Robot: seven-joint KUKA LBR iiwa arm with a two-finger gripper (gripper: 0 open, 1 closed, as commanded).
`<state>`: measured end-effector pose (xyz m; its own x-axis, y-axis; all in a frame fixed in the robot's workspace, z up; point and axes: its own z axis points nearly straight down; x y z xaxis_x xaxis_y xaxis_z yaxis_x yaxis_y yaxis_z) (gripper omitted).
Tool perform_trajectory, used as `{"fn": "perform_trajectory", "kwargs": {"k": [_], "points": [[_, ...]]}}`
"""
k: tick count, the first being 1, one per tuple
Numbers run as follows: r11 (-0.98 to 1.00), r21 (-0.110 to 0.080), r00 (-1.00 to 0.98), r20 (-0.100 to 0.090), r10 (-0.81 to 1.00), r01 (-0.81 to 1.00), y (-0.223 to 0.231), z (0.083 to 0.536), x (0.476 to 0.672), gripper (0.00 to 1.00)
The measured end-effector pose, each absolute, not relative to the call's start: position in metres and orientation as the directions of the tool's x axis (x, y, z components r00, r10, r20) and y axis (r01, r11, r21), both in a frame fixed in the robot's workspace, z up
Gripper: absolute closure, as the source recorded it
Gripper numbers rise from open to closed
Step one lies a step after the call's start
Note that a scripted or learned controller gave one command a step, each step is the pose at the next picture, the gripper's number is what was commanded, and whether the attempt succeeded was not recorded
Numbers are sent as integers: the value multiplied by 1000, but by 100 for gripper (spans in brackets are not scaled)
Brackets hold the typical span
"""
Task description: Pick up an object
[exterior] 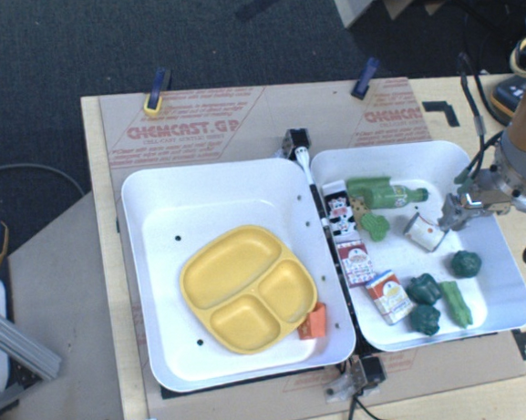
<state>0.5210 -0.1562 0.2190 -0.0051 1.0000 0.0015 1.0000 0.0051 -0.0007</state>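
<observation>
- My landmark is the green bottle (pixel 385 193), lying on its side along the far wall of the right bin (pixel 501 316).
- I take the small grey-white block (pixel 421 232) as my target. It sits on the bin floor just in front of the bottle's capped end, tilted, with its long axis running slantwise toward the front right.
- My gripper (pixel 453 215) hangs to the right of the bottle and a little nearer the front, so the block lies just to its left, close to touching or touching. I cannot tell which.
- Whether my jaws are spread or pressed together I cannot tell: the view is too small and the wrist covers them. Nothing shows between them.
- My arm comes in over the right bin's right rim, wrist low over the floor and angled toward the block.
- My judgement: the move turns on a short shift toward the bottle, then closing across the block's short side.
- Farther from the bottle, toward the front, lie the green broccoli pieces (pixel 424 305) and a small carton (pixel 389 297).
</observation>
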Motion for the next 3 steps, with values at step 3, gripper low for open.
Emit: {"fn": "perform_trajectory", "kwargs": {"k": [3], "points": [[6, 4, -6, 1, 1000, 1000, 0, 209, 584, 100]]}}
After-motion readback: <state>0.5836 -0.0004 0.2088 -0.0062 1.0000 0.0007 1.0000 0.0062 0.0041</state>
